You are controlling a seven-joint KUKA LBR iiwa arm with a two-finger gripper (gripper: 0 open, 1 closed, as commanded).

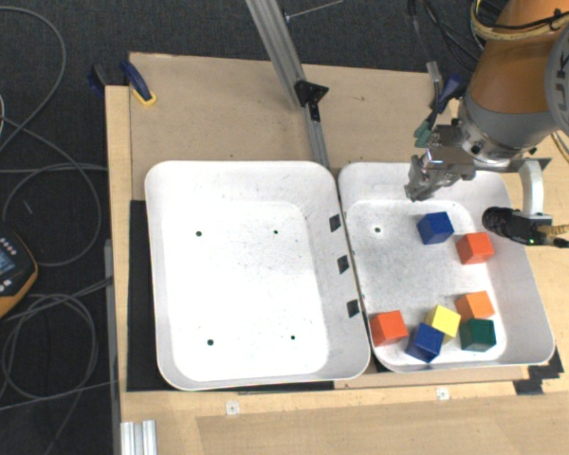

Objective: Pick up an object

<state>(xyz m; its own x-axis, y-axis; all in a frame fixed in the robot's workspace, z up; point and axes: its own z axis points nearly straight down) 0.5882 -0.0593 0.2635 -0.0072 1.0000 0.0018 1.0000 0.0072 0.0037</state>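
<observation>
My gripper point(421, 188) hangs over the far part of the right bin point(403, 263), just left of and behind a blue cube point(435, 227). No object shows between its fingers. An orange cube point(474, 247) lies right of that blue cube. Along the bin's near edge sit an orange cube point(389, 327), a second blue cube point(424, 342), a yellow cube point(445, 320), another orange cube point(474, 304) and a green cube point(477, 334).
The left bin point(242, 273) lies beside the right one, with black clips point(342, 263) along the shared rim. A metal pole point(284, 55) slants over the bench behind the bins. Cables and a handheld pendant point(0, 268) lie on the floor to the left.
</observation>
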